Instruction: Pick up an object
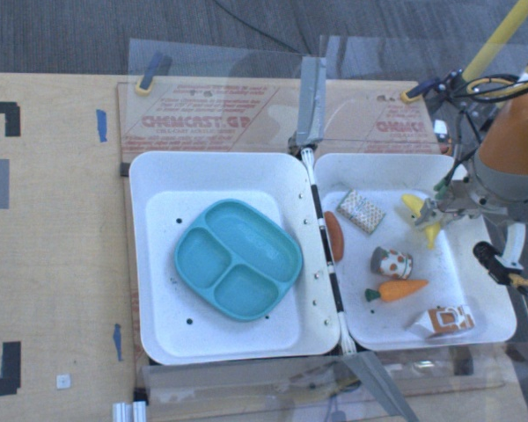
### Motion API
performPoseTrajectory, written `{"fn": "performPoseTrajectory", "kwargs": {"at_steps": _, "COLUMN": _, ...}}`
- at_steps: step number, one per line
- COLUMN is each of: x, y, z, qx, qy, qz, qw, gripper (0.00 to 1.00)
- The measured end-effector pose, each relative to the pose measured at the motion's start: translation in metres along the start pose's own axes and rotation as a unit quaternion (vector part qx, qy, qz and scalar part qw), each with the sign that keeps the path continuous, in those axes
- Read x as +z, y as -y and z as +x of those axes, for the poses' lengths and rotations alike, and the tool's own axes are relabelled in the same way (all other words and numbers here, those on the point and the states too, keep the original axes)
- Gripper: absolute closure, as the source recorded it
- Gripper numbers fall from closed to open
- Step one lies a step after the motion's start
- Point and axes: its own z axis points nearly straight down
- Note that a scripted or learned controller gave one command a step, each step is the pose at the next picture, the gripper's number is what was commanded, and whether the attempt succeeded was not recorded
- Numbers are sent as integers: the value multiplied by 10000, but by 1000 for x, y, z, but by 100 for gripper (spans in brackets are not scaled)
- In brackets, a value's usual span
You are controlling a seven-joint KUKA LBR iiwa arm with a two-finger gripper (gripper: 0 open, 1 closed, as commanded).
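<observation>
The right bin (493, 323) holds several small items. A yellow banana-like toy (414, 206) lies near its upper right, and my gripper (435, 214) is low over it, touching or just above its right part. A yellow tip (433, 234) pokes out below the gripper. A speckled grey block (361, 211) and a brown sausage (334, 236) lie to the left. A small painted can (392, 262), an orange carrot (399, 290) and a white-and-orange carton (443, 321) sit nearer the front.
A teal divided plate (238, 258) lies in the left bin (150, 323). The arm's orange band (509, 139) and grey wrist hang over the right bin's right rim. Cables and a yellow pole (502, 33) stand at the upper right.
</observation>
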Motion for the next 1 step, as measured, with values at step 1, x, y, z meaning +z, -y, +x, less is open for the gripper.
{"fn": "performPoseTrajectory", "kwargs": {"at_steps": 1, "x": -115, "y": -46, "z": 55, "qx": 316, "qy": 10, "qz": 40, "qw": 9995, "gripper": 100}}
